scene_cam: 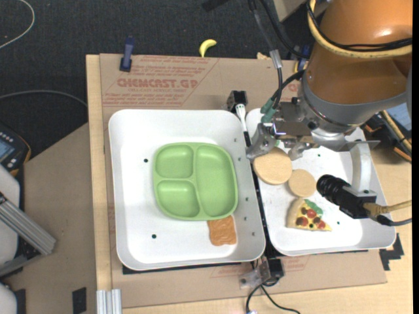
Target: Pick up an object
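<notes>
Poised, my gripper [276, 142] hangs just above a tan disc [272, 169] at the approach step, parted or closed I cannot tell; next, I judge, comes a short straight drop onto that disc. Left of it, the left bin [131, 195] holds a green divided plate [195, 182] and an orange slab [222, 231]; below it, the right bin [347, 235] holds that disc, a second disc [302, 182] and a pizza slice [308, 216].
</notes>
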`<state>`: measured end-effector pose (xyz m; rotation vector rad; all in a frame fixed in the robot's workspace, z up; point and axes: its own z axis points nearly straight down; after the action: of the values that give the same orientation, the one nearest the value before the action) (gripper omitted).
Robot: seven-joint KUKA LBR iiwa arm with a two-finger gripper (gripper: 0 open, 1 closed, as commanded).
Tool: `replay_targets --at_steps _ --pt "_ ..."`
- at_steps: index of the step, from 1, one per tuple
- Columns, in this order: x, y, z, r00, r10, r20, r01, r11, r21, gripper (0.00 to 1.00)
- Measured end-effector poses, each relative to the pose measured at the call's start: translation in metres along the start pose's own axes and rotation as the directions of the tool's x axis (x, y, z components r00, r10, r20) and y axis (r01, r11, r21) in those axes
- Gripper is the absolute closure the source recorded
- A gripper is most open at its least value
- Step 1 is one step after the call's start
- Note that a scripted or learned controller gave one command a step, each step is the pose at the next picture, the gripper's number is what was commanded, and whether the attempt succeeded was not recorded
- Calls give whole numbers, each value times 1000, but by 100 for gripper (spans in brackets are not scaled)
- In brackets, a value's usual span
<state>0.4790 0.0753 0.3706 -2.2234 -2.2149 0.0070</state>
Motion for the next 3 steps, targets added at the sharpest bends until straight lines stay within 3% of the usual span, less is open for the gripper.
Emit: replay_targets --at_steps 1,2,3 --pt "7 0 -16 1000 -5 -1 5 1000 -9 100" --pt "34 0 -7 1000 -7 -1 7 1000 -2 100" --pt "81 0 -14 1000 -9 -2 9 1000 -8 100"
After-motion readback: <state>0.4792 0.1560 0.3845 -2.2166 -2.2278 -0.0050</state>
